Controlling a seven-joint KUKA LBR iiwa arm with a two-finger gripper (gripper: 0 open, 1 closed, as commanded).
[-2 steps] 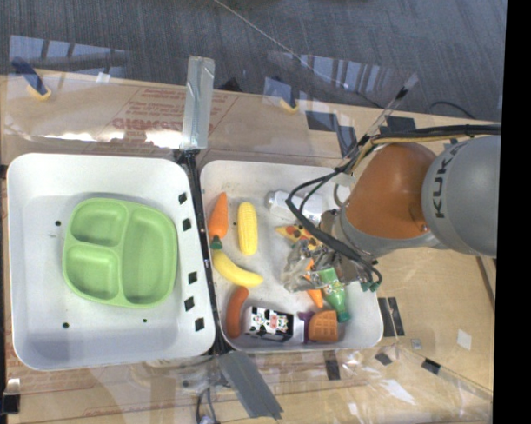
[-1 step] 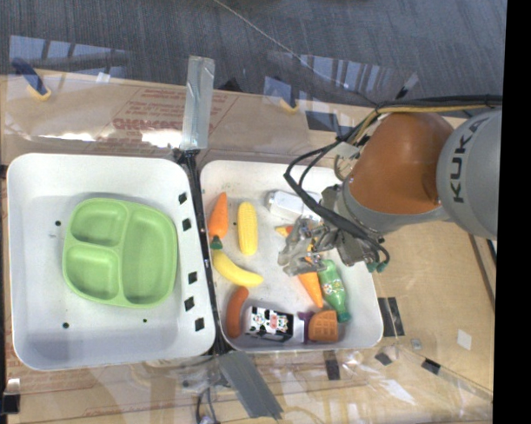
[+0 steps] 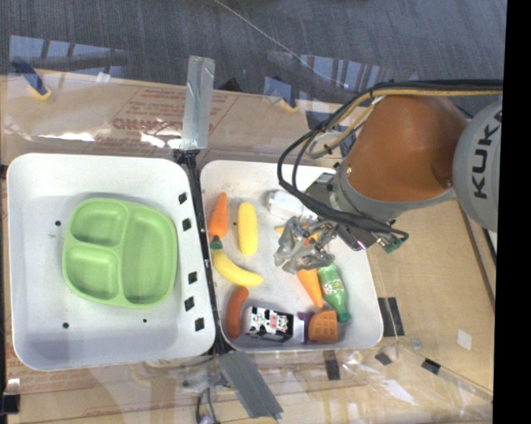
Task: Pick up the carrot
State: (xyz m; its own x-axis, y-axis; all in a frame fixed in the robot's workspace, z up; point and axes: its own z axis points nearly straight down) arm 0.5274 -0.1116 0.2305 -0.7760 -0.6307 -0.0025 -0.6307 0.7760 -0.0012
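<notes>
Right bin (image 3: 367, 293): carrot (image 3: 218, 216), corn (image 3: 247, 228), banana (image 3: 235, 270). Left bin (image 3: 25, 242): green tray (image 3: 121, 251). Fingers (image 3: 299, 247): state unclear.

Grey arm (image 3: 480, 166); orange band (image 3: 402, 151) (glossy); black cables (image 3: 316, 139); metal claw (image 3: 301, 244)

The arm reaches in from the right, its orange band above the right bin (image 3: 367, 293), with the hand (image 3: 301, 247) lowered over that bin's middle.

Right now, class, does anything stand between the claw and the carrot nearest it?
Nothing visible does. The claw hangs right by the carrot, at its upper end in the view. The green bottle lies beside the carrot, not between them.
</notes>
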